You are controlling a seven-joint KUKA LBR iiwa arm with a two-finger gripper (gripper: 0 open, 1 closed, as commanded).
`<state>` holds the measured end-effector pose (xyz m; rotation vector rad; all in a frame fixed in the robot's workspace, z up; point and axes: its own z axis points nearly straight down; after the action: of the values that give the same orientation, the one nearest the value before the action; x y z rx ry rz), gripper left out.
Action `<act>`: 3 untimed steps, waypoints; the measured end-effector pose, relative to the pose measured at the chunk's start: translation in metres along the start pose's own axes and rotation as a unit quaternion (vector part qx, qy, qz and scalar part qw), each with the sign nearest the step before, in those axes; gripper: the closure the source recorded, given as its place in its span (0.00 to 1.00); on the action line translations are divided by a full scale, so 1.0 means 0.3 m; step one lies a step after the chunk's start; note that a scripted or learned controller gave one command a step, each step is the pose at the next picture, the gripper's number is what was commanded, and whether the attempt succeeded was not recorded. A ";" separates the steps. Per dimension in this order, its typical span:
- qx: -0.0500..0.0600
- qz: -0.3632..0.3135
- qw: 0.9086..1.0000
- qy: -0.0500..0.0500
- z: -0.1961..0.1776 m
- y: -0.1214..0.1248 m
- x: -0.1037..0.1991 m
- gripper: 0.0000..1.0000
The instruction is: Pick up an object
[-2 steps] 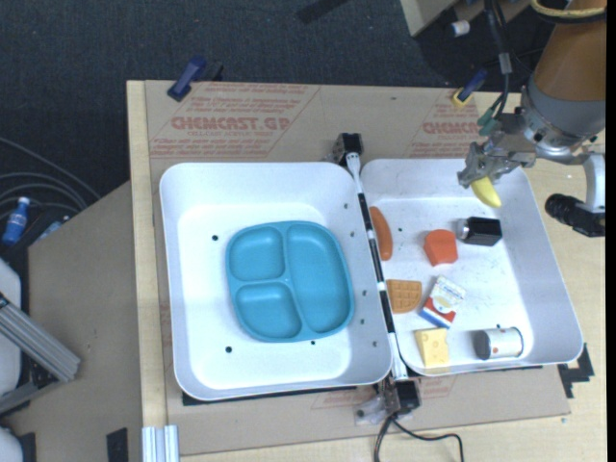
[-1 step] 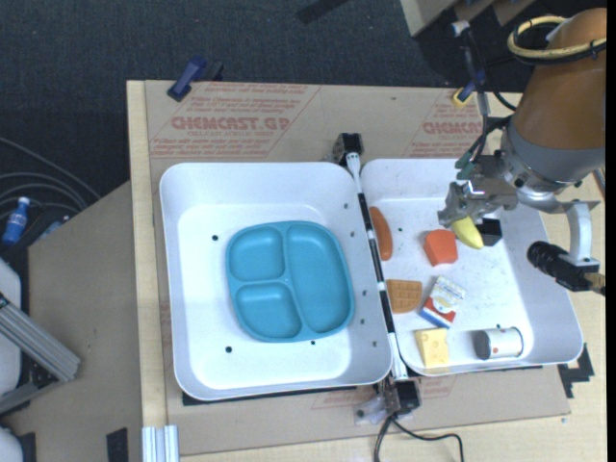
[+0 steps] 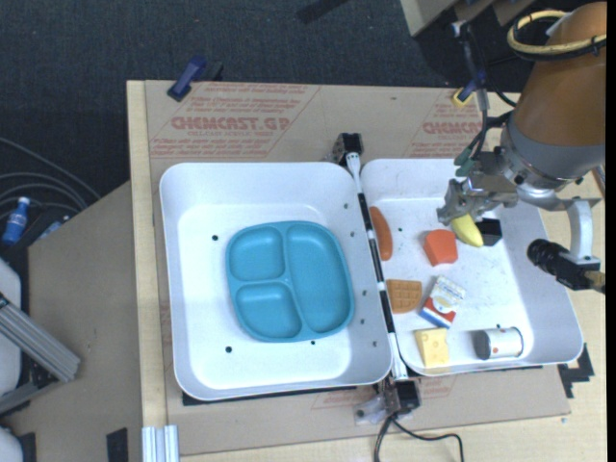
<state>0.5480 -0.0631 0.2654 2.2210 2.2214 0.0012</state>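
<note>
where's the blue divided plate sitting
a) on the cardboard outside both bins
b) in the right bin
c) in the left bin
c: the blue divided plate lies flat in the left bin, while the small items such as the orange block are in the right bin.

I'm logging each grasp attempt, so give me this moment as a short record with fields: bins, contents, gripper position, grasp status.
left bin: blue divided plate
right bin: orange block, hot dog, cracker, cheese wedge, white cylinder, small packet
gripper: over the right bin's upper part, at a yellow banana-like object
grasp status: yellow object sits at the fingertips; whether it is clamped cannot be told
</note>
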 end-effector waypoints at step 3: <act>0.002 0.000 1.000 0.001 -0.003 -0.066 -0.020 1.00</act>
<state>0.5281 -0.0693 0.2661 2.2232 2.2239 -0.0016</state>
